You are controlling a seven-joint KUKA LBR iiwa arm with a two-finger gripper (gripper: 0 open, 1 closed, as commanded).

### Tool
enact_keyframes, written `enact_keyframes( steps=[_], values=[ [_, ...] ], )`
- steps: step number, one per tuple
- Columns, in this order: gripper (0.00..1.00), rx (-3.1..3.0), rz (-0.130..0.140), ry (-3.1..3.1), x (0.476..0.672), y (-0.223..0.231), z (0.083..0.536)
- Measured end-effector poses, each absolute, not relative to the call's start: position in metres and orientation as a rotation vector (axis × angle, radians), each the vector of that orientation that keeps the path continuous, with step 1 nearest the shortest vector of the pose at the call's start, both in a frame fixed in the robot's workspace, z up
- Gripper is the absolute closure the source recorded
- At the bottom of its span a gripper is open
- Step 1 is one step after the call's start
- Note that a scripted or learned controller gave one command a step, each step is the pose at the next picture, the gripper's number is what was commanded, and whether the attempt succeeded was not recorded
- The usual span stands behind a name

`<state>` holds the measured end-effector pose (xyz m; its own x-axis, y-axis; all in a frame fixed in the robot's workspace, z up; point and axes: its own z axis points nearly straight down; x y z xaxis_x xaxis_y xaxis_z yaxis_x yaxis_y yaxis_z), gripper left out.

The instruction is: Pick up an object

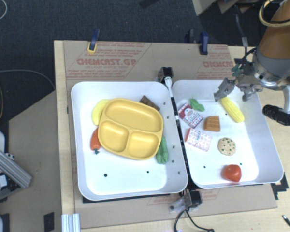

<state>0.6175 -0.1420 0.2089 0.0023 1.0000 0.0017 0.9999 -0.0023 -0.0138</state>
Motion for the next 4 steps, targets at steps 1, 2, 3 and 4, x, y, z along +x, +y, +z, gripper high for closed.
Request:
enact_keyframes(
  steps=[1,2,3,4],
  values=[
    [0.00,-2.222,-0.001,-2.222,0.620,-0.142,0.218],
    [0.00,-2.219,0.003,-2.220,0.627,-0.144,0.173],
    [0.00,-2.217,0.004,-2.220,0.629,-0.141,0.130],
    [0.00,-2.218,0.004,-2.220,0.628,-0.140,0.082]
  ],
)
